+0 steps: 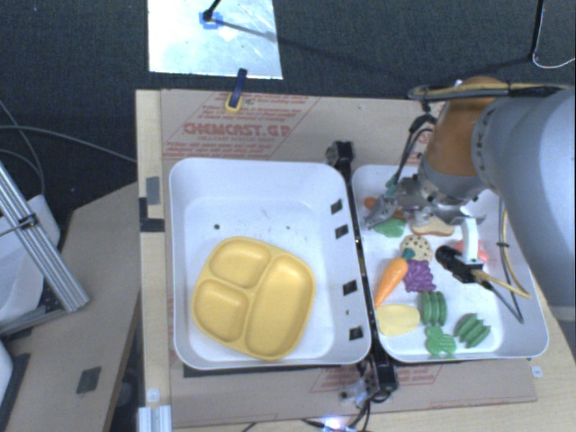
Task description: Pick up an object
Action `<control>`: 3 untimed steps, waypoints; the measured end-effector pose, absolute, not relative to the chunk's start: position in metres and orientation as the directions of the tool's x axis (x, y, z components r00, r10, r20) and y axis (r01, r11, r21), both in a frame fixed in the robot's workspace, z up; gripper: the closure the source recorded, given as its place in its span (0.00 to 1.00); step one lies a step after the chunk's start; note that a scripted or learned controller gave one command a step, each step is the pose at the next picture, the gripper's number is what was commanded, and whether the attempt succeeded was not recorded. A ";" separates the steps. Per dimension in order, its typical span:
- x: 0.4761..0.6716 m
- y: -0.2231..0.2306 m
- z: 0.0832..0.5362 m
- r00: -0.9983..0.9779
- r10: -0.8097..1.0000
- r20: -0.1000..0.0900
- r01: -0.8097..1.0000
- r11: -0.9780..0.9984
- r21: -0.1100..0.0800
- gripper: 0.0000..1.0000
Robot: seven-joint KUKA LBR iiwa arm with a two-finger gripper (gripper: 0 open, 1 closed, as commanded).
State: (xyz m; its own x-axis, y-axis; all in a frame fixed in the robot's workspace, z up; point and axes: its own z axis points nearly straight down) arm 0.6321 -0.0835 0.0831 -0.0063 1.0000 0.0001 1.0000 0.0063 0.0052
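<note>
Toy food fills the right bin (pixel 531 336): nearest the camera lie 3 green pods (pixel 450 324) and a yellow piece (pixel 397 319), then an orange carrot (pixel 390 281) touching purple grapes (pixel 418 275), with a spotted cookie (pixel 416 246) just behind. In the left bin (pixel 261 187) sits a yellow plate (pixel 253 297) with 3 compartments. Farther back, the gripper (pixel 392 207) hangs low over a green piece (pixel 390 228); whether its jaws are parted or closed cannot be told. Beyond lies printed cardboard (pixel 238 126).
</note>
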 end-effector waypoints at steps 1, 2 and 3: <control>0.566 -0.106 0.088 0.000 1.000 -0.002 1.000 0.000 0.008 0.00; 0.493 -0.023 0.189 -0.010 1.000 0.004 1.000 0.010 0.002 0.00; 0.494 -0.099 0.173 0.005 1.000 0.000 1.000 -0.005 0.000 0.00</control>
State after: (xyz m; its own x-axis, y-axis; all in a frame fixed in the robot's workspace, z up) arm 0.4939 -0.0988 0.1733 0.0049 1.0000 -0.0003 1.0000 -0.0049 0.0003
